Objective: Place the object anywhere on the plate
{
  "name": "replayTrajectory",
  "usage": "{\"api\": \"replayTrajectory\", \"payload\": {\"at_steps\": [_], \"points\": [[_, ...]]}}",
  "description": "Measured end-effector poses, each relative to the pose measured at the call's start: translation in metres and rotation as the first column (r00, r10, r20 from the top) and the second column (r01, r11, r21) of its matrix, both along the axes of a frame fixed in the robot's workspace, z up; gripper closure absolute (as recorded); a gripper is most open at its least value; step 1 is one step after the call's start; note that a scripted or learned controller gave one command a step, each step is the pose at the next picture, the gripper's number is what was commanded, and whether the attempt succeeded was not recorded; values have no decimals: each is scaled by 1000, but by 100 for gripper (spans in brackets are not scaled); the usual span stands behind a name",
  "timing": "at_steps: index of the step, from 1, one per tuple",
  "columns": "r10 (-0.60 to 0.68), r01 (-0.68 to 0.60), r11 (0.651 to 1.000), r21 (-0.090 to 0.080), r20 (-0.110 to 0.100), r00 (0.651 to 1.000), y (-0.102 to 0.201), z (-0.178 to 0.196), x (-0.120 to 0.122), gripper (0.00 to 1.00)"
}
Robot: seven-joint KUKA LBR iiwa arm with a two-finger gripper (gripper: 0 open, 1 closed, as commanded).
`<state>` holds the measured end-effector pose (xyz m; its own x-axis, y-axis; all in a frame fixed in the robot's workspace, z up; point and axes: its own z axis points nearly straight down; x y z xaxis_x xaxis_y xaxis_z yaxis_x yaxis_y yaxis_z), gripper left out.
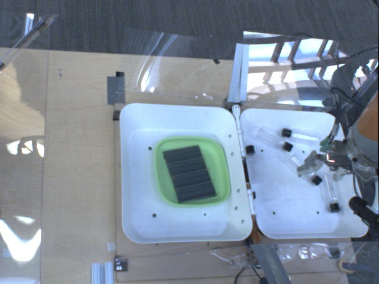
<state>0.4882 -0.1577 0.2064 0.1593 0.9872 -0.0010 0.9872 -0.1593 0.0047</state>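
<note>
A dark grey ribbed block lies flat on the green square plate, turned slightly off the plate's edges. The plate sits in the middle of the left white bin. My gripper hangs over the right side of the right bin, far to the right of the plate and the block. I see nothing held in it. The grey arm with its orange band comes in from the right edge.
Several clear tubes with black caps lie scattered in the right bin, one near its back left and one under the gripper. A metal bracket stands behind the seam between the bins.
</note>
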Motion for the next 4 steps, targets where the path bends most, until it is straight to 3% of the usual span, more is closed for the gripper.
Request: {"api": "replayTrajectory", "payload": {"at_steps": [1,2,3,4], "points": [[-153,153,988,3,0,988,47,-15,8,0],[-268,268,963,1,1,963,-10,-8,0,0],[-340,340,940,4,-3,940,85,-17,0,0],[-430,430,903,2,0,903,13,-28,46,0]]}}
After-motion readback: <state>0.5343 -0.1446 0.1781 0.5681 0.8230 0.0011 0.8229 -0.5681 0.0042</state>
